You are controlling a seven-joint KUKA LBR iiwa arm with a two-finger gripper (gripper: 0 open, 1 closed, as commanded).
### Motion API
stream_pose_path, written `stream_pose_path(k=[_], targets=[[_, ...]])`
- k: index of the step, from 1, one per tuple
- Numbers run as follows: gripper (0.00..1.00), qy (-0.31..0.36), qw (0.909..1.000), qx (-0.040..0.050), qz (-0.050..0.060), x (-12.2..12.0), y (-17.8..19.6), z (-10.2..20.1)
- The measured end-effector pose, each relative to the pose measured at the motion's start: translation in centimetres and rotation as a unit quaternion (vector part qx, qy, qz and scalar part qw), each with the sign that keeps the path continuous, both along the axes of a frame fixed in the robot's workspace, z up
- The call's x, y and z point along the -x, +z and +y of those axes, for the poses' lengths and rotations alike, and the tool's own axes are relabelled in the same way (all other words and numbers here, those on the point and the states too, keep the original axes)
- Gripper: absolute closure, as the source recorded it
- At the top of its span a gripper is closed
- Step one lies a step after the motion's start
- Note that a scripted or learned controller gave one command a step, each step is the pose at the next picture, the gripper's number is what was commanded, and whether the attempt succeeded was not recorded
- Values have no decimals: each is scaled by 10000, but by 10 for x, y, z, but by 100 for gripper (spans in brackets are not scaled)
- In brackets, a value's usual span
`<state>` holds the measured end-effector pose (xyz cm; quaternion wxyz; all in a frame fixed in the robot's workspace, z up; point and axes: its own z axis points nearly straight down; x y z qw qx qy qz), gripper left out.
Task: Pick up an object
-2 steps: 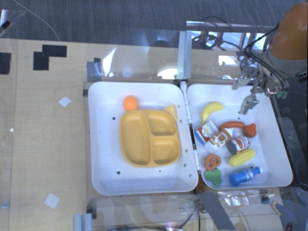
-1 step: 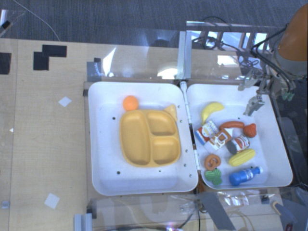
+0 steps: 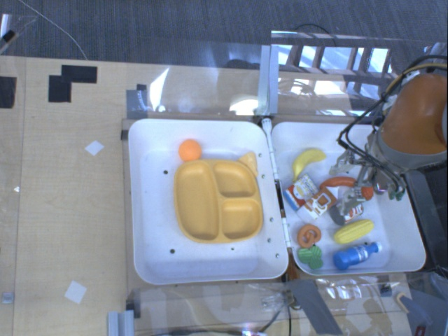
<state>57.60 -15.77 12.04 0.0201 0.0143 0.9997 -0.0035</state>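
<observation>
One end effector [image 3: 353, 200] down among toys in right bin [image 3: 406, 247] — grip impossible to tell; approach step, judged. Needed next: closing on grey piece [image 3: 338, 215] — then lifting.

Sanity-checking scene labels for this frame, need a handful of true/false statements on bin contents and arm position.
1. The yellow tray lies in the left bin. True.
2. The orange ball sits inside a tray compartment. False: it rests on the bin floor, just beyond the tray's far-left corner.
3. The banana is in the right bin. True.
4. The blue bottle stands upright in the left bin. False: it lies on its side in the right bin, near the front edge.
5. The end effector is over the left bin. False: it is over the right bin, above the toys.
</observation>
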Motion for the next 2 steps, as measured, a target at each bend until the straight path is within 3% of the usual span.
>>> stream_pose_path(k=[1, 2], targets=[[0, -2686, 9631, -94, 129, -8, 25, -24], [0, -3919, 9198, -119, 124, -20, 12, -45]])
